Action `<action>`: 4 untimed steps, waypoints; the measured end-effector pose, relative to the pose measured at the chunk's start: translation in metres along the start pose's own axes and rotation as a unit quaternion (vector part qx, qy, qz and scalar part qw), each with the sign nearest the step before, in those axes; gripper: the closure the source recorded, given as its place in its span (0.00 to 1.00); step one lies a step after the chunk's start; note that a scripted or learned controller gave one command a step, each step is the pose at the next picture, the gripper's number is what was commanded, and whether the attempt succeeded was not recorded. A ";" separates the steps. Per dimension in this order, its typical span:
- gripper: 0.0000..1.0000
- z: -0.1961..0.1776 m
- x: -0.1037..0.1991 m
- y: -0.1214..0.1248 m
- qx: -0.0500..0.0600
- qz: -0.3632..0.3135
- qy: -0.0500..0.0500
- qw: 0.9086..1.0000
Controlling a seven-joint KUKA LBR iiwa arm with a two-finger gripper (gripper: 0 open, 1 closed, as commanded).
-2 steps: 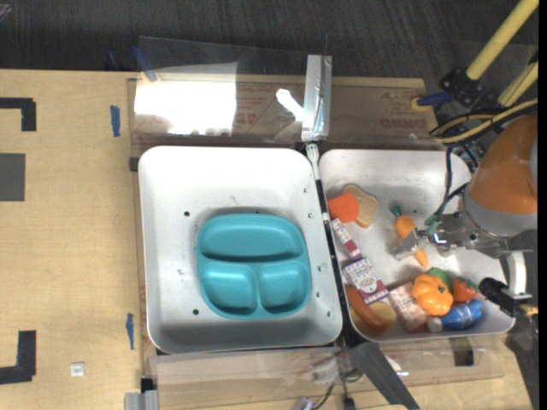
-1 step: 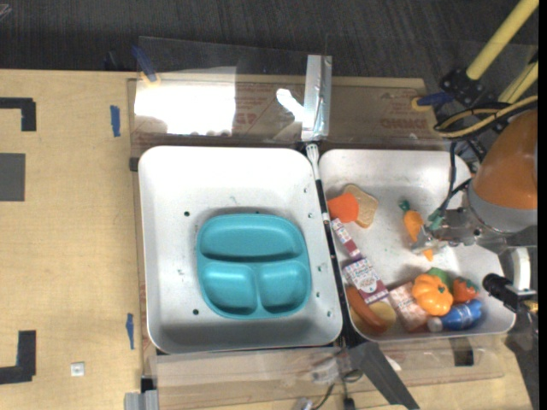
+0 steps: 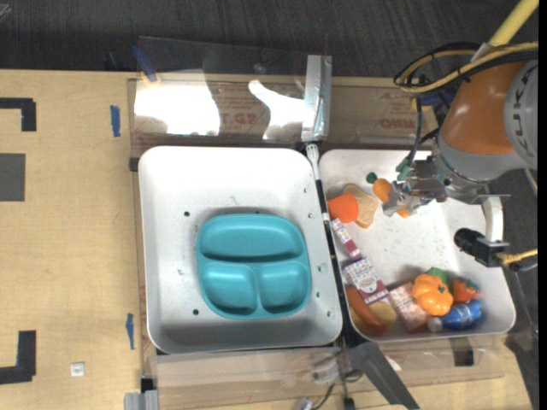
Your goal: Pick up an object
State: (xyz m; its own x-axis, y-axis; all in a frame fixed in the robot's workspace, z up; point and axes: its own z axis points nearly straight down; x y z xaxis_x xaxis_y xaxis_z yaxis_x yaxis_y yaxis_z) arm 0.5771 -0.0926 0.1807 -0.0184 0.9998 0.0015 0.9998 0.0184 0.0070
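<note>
Gripper (image 3: pixel 402 196) state impossible to tell; risk of nudging the orange toy (image 3: pixel 344 207) against the bin wall (image 3: pixel 329 229) instead of grasping.

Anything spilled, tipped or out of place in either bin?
Nothing stands out. The teal tray sits flat in the left bin; toys lie loosely piled along the right bin's near edge, as expected for picking.

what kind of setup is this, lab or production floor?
Most likely a lab bin-picking test bench. Two white bins sit side by side: the left bin holds a teal divided tray, the right bin toy food and small packets. Blue tape marks and a taped clear panel look improvised.
</note>
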 end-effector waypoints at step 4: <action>1.00 0.073 -0.024 0.022 -0.001 0.010 -0.001 1.000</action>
State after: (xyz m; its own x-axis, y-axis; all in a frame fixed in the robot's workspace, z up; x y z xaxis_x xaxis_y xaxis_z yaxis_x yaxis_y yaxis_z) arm 0.6002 -0.1159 0.1081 0.0020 1.0000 0.0006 0.9999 -0.0020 0.0099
